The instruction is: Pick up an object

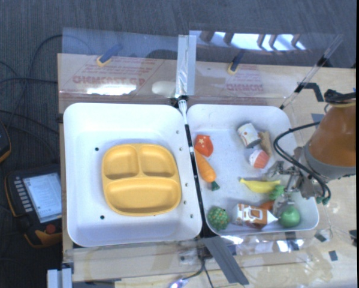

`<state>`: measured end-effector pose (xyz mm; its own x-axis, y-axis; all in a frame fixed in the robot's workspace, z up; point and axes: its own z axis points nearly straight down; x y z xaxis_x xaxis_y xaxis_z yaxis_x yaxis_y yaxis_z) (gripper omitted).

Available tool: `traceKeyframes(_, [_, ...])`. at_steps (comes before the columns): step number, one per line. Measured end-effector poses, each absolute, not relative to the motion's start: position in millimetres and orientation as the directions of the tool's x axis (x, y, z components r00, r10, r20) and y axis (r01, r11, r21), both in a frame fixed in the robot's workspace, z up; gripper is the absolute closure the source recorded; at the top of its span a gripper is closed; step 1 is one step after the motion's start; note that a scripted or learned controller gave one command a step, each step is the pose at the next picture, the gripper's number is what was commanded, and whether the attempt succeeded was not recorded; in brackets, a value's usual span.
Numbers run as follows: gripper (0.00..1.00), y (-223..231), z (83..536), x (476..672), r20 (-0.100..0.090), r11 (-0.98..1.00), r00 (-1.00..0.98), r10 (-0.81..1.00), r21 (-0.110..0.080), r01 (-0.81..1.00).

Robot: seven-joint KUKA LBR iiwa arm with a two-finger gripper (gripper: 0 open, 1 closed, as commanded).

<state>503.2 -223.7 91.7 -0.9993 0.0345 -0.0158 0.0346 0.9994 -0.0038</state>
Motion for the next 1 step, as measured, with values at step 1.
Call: traceKeyframes(1, [0.0, -163.8, 91.0, 579.7, -0.018, 0.998, -0.998, 0.063, -0.001, 0.063])
